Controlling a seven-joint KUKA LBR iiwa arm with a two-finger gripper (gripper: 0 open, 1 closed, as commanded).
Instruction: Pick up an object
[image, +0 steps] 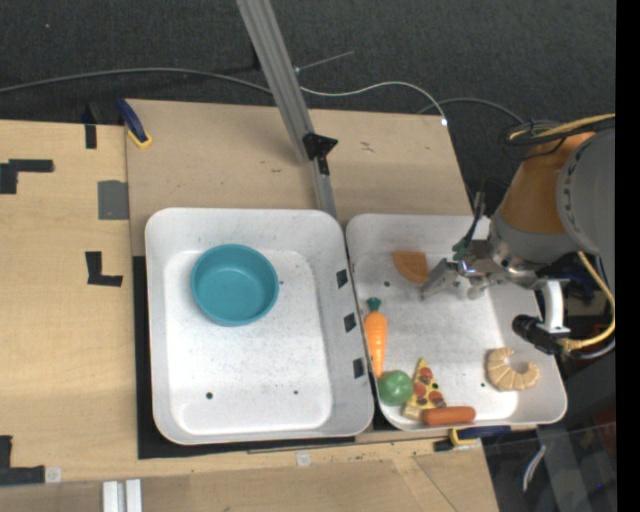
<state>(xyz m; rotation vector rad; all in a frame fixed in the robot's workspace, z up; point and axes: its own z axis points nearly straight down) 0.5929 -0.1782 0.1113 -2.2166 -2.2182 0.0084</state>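
Bread slice (410, 265), tan and flat, lies in the right bin (450, 228), just beside the gripper (447, 279), whose fingers look spread and hold nothing. Closing now risks missing it, since the fingertips sit off to its side.

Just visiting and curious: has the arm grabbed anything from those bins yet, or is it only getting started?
Nothing looks picked up yet: the carrot, croissant, pizza slice and the rest lie in the right bin. In hand: the gripper is low in that bin, beside an orange piece, with nothing visibly held. Left: close on an object and lift it.
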